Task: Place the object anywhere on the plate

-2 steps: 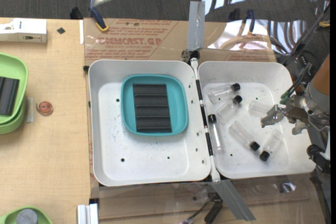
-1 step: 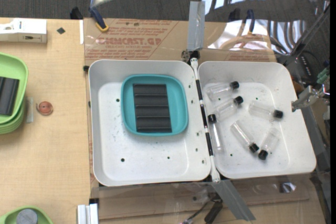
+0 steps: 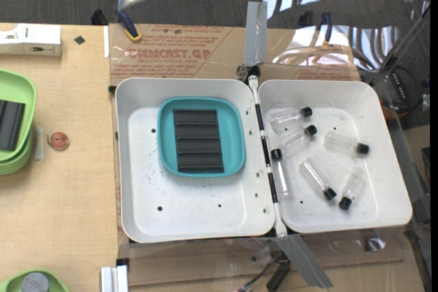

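A teal plate with a dark ribbed insert lies in the left white bin, toward its upper middle. The right white bin holds several clear plastic tubes with black caps: one near the top, one below it, one at the right, two near the bottom. Another tube lies along the ridge between the two bins.
A green tray stack sits at the left edge of the wooden bench, with a small red disc beside it. A white box lies at the upper left. Clear plastic sheeting stands behind the bins.
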You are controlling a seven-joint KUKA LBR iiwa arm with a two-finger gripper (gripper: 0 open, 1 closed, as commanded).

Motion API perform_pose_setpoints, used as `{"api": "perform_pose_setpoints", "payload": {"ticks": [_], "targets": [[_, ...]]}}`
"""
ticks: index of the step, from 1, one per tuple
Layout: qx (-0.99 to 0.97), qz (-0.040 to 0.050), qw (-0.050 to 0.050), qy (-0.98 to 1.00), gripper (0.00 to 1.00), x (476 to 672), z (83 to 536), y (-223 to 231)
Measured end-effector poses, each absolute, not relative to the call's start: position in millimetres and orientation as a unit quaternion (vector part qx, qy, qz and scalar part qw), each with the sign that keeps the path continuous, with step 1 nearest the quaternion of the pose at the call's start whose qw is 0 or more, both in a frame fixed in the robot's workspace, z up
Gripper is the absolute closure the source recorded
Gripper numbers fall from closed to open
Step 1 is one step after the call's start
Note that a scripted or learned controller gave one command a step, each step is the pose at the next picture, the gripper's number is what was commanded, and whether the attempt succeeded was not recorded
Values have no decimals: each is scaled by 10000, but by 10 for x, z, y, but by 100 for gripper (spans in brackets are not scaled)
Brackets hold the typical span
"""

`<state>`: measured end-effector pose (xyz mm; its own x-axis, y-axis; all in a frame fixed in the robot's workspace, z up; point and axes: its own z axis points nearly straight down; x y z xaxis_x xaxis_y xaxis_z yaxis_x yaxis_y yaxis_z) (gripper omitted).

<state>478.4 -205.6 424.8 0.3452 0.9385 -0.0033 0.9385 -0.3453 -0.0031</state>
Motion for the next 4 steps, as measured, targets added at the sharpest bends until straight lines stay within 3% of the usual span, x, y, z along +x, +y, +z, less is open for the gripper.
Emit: {"api": "perform_pose_setpoints", "payload": {"ticks": [2, 3, 4], "targets": [[-8658, 22, 2, -5004, 0, 4786, 4402, -2145], [-8797, 22, -1, -4755, 0, 4905, 4402, -2150], [-9015, 27, 0, -4328, 0, 5268, 4395, -2139]]}}
